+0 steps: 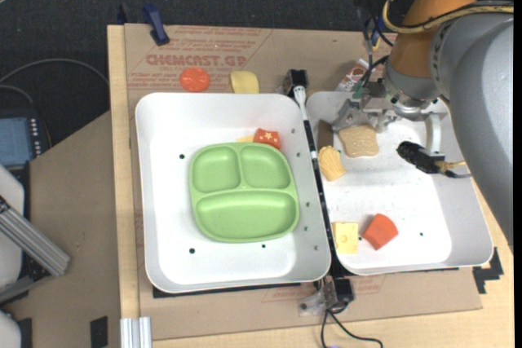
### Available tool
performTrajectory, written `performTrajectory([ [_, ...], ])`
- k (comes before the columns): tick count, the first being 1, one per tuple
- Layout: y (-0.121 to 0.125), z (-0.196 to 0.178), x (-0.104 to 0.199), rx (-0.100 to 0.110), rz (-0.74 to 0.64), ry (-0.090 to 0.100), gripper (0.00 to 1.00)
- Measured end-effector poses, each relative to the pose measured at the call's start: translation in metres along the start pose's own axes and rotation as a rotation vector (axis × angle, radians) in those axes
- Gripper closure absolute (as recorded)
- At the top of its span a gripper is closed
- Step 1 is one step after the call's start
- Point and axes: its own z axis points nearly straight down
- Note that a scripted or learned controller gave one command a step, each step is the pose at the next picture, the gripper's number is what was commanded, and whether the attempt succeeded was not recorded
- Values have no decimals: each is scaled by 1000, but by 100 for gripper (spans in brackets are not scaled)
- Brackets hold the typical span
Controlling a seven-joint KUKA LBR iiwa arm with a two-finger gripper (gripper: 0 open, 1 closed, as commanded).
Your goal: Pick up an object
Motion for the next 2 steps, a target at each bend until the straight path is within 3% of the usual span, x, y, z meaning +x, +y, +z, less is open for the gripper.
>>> performTrajectory([
  [1, -12, 0, -15, 8, 3, 2, 0],
  [2, 0, 0, -6, 1, 1, 0, 0],
])
